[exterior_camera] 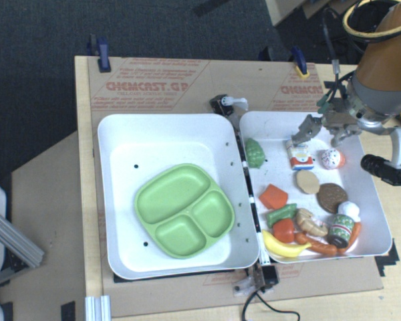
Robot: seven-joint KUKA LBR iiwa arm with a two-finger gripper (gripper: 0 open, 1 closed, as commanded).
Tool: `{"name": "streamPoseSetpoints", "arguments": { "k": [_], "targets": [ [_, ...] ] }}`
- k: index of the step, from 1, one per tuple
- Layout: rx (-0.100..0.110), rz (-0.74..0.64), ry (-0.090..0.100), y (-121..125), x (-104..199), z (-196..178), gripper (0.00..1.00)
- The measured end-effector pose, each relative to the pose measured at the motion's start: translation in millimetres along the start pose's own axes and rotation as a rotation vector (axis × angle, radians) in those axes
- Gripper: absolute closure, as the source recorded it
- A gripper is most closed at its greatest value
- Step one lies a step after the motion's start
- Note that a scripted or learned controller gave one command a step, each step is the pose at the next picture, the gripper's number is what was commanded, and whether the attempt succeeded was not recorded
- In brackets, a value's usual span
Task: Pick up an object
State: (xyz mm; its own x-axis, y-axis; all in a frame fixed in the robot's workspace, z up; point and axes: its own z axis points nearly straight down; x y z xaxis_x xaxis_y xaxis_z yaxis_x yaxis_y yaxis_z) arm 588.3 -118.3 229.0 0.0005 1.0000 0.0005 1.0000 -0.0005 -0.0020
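My gripper (323,134) hangs over the back of the right bin (373,199), its two fingers spread open and nothing between them. Just below it lie a small white and red carton (299,158) and a white and pink ball (331,158). Further forward in the same bin are a tan cookie (308,182), a brown patty (331,196), an orange-red wedge (274,196), a green vegetable (254,154) by the left wall, and a yellow banana (286,247) at the front.
The left bin (120,146) holds a green divided plate (184,209). Crowded in the right bin's front corner are a tomato (285,230), a small can (341,229) and a white egg (349,210). Blue clamps (101,52) hold the cardboard's back edge.
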Motion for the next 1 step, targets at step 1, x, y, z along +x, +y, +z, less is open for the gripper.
{"name": "streamPoseSetpoints", "arguments": {
  "k": [1],
  "targets": [
    [0.002,-0.001,-0.001,61.6,-23.9,144.1,0.00]
  ]
}}
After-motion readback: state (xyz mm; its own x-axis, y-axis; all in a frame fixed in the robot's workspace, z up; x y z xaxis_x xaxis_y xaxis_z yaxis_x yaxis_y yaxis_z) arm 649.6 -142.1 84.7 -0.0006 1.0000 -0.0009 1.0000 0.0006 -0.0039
